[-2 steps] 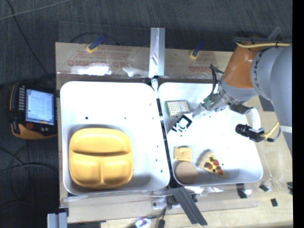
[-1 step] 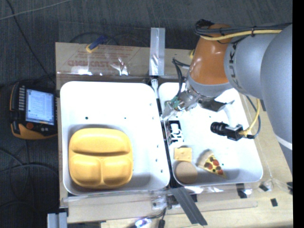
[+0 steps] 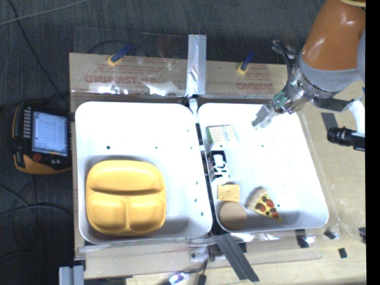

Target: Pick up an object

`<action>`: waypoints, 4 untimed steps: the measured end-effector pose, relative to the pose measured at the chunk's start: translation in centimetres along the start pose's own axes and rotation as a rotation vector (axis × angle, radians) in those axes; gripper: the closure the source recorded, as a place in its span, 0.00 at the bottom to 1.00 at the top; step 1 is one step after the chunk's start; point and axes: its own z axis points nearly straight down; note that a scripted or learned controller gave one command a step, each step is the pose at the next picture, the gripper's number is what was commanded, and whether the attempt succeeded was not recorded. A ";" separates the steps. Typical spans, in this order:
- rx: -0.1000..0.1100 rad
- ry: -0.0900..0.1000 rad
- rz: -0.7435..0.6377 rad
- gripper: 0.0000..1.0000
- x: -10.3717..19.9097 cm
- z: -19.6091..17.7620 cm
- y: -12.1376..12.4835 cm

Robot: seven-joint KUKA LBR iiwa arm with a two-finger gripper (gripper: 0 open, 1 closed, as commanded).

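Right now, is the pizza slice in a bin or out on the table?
In. The pizza slice lies inside the right bin, near its front edge, beside a brown round thing.

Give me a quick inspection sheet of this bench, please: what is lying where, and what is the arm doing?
Surface: two white bins side by side, left bin and right bin, on a bench.
Job's things: yellow tray in left bin; green-dotted card, black-and-white box, cracker, brown disc and toy pizza slice in right bin.
Clutter: nothing seen.
Grippers: gripper over the right bin's far edge, holding nothing.
Cables: dark cables on the floor.
Surroundings: handheld screen left of the bins.
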 end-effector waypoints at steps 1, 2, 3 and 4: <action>0.005 0.005 0.296 1.00 9.6 5.9 0.1; -0.001 -0.001 0.096 1.00 6.9 -8.2 -6.4; 0.001 0.003 -0.131 1.00 2.1 1.8 -8.2; 0.002 0.005 -0.087 1.00 9.0 6.1 -2.0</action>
